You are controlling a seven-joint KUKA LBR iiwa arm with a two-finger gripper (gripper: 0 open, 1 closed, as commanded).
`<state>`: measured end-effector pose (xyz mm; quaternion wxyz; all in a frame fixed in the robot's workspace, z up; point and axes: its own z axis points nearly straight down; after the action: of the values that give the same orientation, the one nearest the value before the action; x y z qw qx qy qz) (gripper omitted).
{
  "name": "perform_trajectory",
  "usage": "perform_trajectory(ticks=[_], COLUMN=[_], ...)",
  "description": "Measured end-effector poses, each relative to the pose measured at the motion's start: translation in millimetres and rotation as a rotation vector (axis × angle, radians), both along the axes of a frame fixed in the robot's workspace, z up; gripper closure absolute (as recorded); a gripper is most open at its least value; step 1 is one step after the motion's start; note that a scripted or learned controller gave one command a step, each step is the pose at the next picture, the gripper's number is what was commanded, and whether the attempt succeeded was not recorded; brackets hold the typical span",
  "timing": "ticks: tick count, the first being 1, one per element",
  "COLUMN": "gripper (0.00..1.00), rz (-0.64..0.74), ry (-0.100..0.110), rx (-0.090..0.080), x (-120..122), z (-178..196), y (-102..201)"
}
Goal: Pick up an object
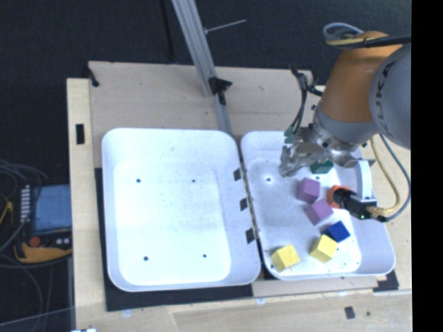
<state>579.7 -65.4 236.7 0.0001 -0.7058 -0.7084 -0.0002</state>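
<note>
My gripper [293,160] hangs low over the far part of the right bin [271,206], below the orange-banded wrist. Just right of it a small teal object [321,165] peeks out from under the arm. A purple block [309,189] lies a little in front of the gripper, apart from it, and a second purple block [319,210] lies beyond that. An orange object [338,196] rests to their right. Nearer the front lie a blue block [338,231] and two yellow blocks [323,247] [285,256].
The left bin [118,185] stands beside the right one, their rims meeting at the middle. A slanted metal pole [201,54] rises behind the bins. Cables loop off the arm over the right bin's right rim.
</note>
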Motion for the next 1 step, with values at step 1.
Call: perform_trajectory(ticks=[1], gripper=[1.0], rz=[0.003], ry=[0.001], rx=[0.001], x=[-7.7], z=[-7.2], y=[51.7])
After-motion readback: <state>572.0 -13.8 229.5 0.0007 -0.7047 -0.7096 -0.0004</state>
